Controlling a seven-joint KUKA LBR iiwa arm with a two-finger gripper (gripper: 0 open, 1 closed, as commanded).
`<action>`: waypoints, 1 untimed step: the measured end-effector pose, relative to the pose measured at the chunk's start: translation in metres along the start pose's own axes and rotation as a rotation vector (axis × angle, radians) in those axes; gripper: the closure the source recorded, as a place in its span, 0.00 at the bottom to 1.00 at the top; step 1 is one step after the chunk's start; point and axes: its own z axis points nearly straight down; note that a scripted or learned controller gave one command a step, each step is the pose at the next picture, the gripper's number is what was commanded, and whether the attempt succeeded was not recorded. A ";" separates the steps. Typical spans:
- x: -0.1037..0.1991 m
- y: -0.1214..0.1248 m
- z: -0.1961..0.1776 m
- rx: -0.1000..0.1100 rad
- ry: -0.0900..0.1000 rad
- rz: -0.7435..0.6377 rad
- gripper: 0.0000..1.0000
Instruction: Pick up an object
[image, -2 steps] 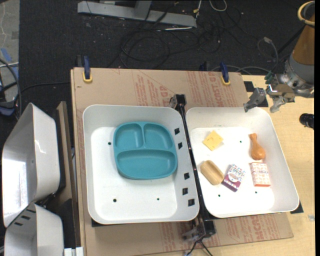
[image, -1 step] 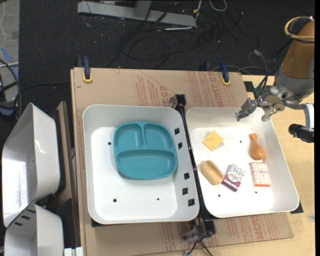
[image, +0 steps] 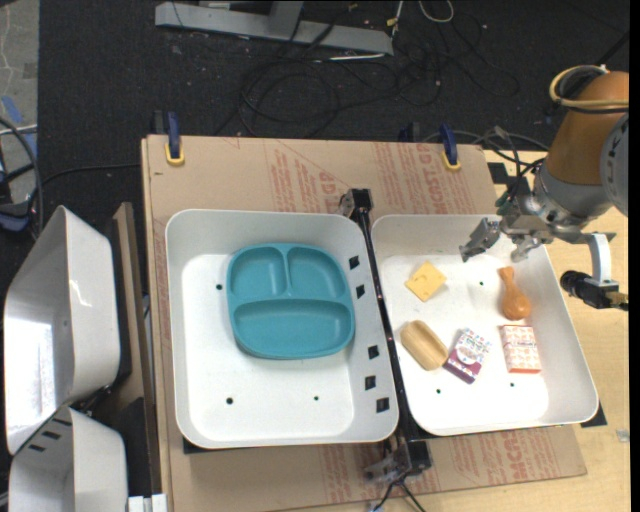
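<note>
Gripper (image: 503, 240) is hanging over the right bin (image: 560, 400) at its 1 o'clock corner, fingers spread with nothing between them. Cheese wedge (image: 426, 281), orange drumstick (image: 513, 296), bread roll (image: 424, 344) and two small packets are lying in that bin; teal divided plate (image: 291, 301) is sitting in the left bin (image: 200, 400).

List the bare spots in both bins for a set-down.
Left bin: bare floor in front of the teal divided plate, plus a strip along its left wall. Right bin: bare near edge below the hot dog bun, purple packet and pink packet. Crowded: mid-right bin, with cheese wedge, chicken drumstick and the claw above.
</note>
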 end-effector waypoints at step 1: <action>0.000 0.002 -0.014 -0.008 -0.002 -0.002 1.00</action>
